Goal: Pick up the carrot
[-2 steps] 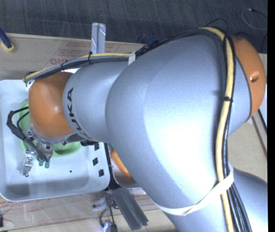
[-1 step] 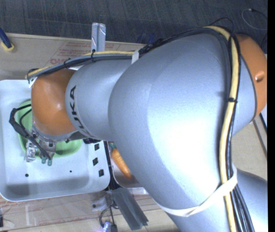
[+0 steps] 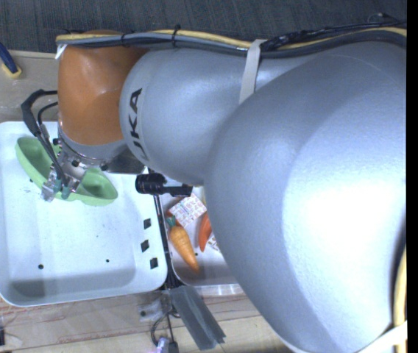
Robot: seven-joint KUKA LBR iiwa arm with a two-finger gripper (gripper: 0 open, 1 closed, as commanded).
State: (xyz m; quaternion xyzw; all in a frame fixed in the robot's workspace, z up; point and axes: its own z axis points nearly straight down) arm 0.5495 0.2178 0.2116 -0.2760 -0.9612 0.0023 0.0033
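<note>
Green leaf-shaped piece in left bin; patterned packet in right bin.

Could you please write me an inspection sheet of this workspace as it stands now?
Surface: two white bins; the left bin has dark specks on its floor.
Job's things: carrot lies in the right bin, against the divider, untouched.
Clutter: green leaf-shaped item in left bin; patterned packet and a red-orange item beside the carrot.
Grippers: gripper low over the green item in the left bin.
Cables: black cable loops by the wrist.
Surroundings: dark floor; blue tool on the bench corner.
</note>
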